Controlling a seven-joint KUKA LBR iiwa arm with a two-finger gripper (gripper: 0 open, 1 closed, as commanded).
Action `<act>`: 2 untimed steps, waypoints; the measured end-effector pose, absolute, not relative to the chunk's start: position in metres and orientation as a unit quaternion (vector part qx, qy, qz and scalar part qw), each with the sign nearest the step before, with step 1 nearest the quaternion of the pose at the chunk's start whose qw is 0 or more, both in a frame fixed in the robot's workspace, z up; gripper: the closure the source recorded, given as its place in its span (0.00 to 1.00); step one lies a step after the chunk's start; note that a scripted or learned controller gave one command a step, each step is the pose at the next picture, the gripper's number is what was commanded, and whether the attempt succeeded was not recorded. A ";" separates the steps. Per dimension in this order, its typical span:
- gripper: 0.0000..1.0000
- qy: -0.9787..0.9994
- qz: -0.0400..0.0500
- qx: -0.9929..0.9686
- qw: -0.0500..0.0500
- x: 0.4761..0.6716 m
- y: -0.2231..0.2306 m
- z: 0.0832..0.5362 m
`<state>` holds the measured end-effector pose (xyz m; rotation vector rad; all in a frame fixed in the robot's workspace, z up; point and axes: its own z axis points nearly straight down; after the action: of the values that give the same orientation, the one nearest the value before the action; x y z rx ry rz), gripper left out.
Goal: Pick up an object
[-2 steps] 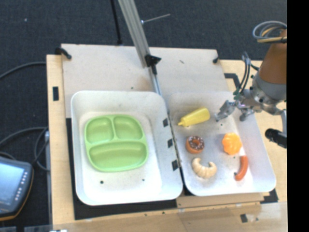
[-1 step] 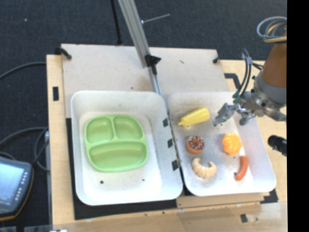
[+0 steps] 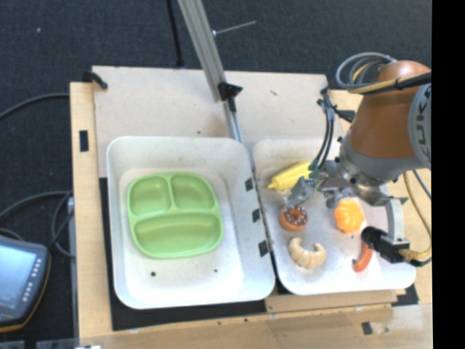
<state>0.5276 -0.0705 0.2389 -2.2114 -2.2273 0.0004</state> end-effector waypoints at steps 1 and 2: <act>0.00 -0.711 -0.002 -0.704 0.000 0.544 0.000 0.251; 0.00 -0.705 0.000 -0.709 -0.003 0.581 -0.098 0.262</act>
<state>0.5807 -0.0978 0.2616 -2.2322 -2.2193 0.0011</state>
